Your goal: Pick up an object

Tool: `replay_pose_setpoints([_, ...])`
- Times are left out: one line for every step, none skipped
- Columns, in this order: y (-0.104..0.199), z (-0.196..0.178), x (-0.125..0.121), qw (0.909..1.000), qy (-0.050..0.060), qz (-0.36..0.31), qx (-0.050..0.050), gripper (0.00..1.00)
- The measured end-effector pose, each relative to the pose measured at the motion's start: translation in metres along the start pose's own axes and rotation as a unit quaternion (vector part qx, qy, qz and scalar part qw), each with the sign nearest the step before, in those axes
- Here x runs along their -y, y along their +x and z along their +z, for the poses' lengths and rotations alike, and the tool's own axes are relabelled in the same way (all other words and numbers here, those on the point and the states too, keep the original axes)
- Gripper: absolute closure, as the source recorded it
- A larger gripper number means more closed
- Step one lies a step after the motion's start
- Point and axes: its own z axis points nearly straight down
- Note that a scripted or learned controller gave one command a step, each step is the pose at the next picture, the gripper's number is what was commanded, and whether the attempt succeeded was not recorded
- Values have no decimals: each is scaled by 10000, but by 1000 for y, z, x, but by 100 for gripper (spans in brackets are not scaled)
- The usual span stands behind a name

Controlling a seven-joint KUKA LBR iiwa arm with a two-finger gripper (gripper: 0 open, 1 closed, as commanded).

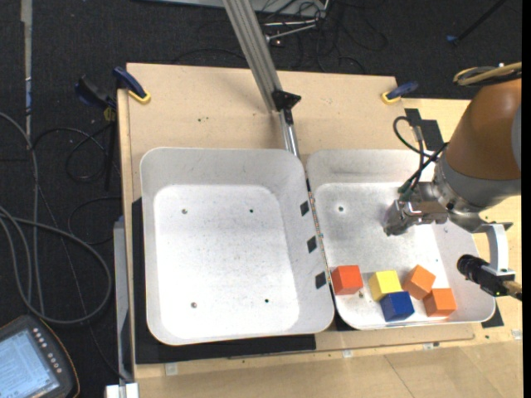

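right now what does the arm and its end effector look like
The arm is rounded, with an orange band above a grey wrist section. Black cables loop along its side. The end effector is a small grey metallic unit with dark parts.

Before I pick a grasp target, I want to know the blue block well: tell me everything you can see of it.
The blue block is a small, plain, solid-coloured cube, matte, with no markings visible. It sits flat on the floor of the right bin, near the front rim. The yellow block touches it from behind. An orange block sits close on its right; contact is unclear. The gripper is apart from it.
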Motion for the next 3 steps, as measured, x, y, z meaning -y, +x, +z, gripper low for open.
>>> replay_pose_setpoints([-8,-57,-8,10000,-4,-10,2,100])
replay_pose_setpoints([-8,-79,-9,10000,12,-12,-1,100])
replay_pose_setpoints([46,-78,-27,10000,19,-37,-11,100])
